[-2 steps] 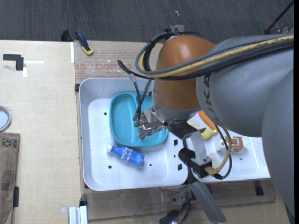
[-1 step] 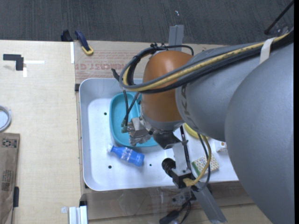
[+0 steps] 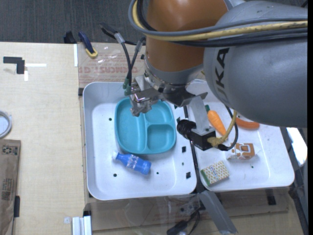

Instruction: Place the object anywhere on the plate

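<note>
Camera view: the gripper (image 3: 139, 104) hangs over the blue plate's (image 3: 146, 136) upper edge, finger spacing indiscernible, while the blue bottle (image 3: 133, 163) lies just below the plate; best grasped across its narrow body.

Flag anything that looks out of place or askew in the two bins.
The blue bottle lies tipped on its side in the left bin, just outside the blue plate. The gripper hovers over the plate's rear compartment.
</note>
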`<action>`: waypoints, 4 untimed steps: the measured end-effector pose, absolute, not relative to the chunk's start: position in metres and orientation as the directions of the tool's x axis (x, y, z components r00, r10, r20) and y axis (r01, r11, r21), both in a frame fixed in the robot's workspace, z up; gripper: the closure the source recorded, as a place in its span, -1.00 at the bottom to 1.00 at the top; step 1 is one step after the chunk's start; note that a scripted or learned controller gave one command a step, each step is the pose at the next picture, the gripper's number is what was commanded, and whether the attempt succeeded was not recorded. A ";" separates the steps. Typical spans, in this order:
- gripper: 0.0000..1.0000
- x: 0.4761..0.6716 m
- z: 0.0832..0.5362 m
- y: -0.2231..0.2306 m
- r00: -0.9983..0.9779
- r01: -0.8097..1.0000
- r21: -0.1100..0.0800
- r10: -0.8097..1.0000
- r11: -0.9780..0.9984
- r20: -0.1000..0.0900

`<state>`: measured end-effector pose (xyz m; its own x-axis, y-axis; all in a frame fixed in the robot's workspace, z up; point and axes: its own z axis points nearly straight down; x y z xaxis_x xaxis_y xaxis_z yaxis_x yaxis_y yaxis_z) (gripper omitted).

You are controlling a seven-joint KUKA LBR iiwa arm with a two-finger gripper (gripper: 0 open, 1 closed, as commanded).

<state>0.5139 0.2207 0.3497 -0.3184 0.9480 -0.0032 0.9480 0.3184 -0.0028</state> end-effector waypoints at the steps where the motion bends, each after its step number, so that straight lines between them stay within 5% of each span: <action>1: 1.00 0.479 0.391 0.212 -0.441 0.897 -0.002 0.897 0.441 -0.003; 2: 1.00 0.533 0.440 0.200 -0.387 0.922 -0.003 0.922 0.387 -0.002; 3: 1.00 0.511 0.293 0.195 -0.593 0.806 -0.005 0.806 0.592 0.000; 4: 1.00 0.478 0.247 0.215 -0.588 0.809 -0.006 0.809 0.588 0.000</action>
